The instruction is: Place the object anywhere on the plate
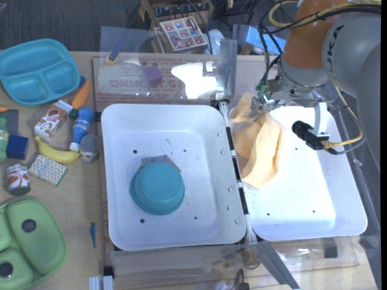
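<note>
the grey arm (357,47) with its orange band (314,26) reaches in from three o'clock and ends over the upper left corner of the right white bin (326,216). its pincer (261,101) sits at the top of a pale yellow cloth (261,150), and the cloth hangs down from it toward six o'clock, bunched at the top and spreading wider below. the cloth's top is gathered right at the pincer, so it looks pinched there, though the fingertips themselves are buried in the folds. the cloth's lower part lies against the bin's left wall and floor, just beside the divider between the two bins.

in the left white bin (121,132), toward seven o'clock of its floor, a teal plate or bowl (158,188) rests upside down, with a small grey scrap (158,160) peeking out at its twelve o'clock edge. cloth and plate are well apart, in separate bins.

on the bench (72,180) at nine o'clock lie a blue divided tray (37,71), a banana (55,151), a blue bottle (80,125) and a green tray (27,243).
</note>
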`<state>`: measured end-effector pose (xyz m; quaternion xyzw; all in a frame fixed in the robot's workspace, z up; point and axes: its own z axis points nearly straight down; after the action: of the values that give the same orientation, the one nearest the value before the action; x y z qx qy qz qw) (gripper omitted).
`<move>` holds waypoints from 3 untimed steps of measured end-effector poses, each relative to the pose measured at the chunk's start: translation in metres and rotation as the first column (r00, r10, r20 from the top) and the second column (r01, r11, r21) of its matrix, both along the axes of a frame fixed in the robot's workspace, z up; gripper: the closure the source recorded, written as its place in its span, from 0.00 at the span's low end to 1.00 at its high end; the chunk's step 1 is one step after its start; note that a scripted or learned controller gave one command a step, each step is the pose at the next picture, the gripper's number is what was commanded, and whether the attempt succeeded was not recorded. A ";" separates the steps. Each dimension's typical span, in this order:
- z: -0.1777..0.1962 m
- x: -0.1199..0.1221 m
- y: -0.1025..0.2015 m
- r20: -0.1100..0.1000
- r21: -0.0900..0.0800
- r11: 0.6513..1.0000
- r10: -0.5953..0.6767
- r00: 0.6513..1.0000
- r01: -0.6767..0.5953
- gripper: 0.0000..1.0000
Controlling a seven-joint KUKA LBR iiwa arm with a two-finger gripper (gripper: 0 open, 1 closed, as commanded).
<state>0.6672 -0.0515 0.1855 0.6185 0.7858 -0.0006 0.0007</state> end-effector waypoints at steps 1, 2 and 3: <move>0.000 -0.046 0.073 -0.002 0.002 0.993 -0.119 0.993 0.119 1.00; -0.001 -0.139 0.130 -0.001 0.002 0.999 0.036 0.999 -0.036 1.00; 0.039 -0.138 0.197 0.002 0.002 0.982 0.190 0.982 -0.190 1.00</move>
<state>0.5292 0.1460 0.2248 0.5408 0.8411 0.0007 0.0009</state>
